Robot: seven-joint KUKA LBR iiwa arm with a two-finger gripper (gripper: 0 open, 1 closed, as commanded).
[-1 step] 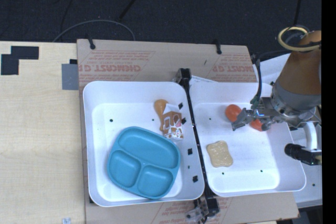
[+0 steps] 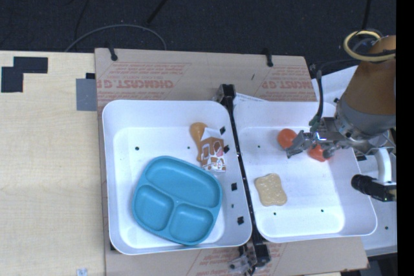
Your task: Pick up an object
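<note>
right bin [image 2: 336, 220] | orange-red round objects [image 2: 287, 137] (two) | end effector [image 2: 315, 145] beside

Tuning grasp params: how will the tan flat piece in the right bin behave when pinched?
The tan flat piece lies flush on the right bin floor, so edges look hard to catch. Probably light and stiff. Unlikely to roll; may slide.

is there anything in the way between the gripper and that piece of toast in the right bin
Nothing visible. The gripper hangs over the right bin next to two orange-red pieces; the toast lies lower left of it, apart from them, with only bare bin floor between.
</note>
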